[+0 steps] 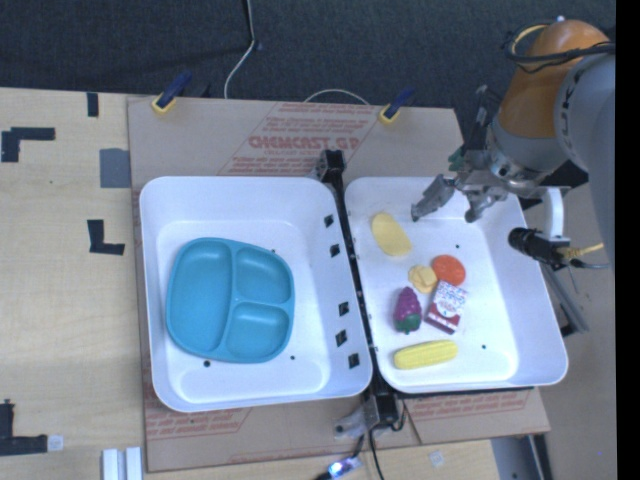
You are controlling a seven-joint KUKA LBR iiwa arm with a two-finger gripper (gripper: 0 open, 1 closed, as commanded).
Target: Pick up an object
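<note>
Above the right bin (520, 358), the pincer (455, 200) hangs spread open and empty over the far edge, while a yellow lemon (391, 234), purple eggplant (406, 309) and corn cob (425, 353) lie below.

A robotics lab: an industrial arm (560, 98) stands at a wooden bench (60, 298) marked with black tape. Two white bins (160, 208) sit on clamped cardboard (290, 143), with cables (245, 48) trailing against a dark curtain (120, 18)
</note>
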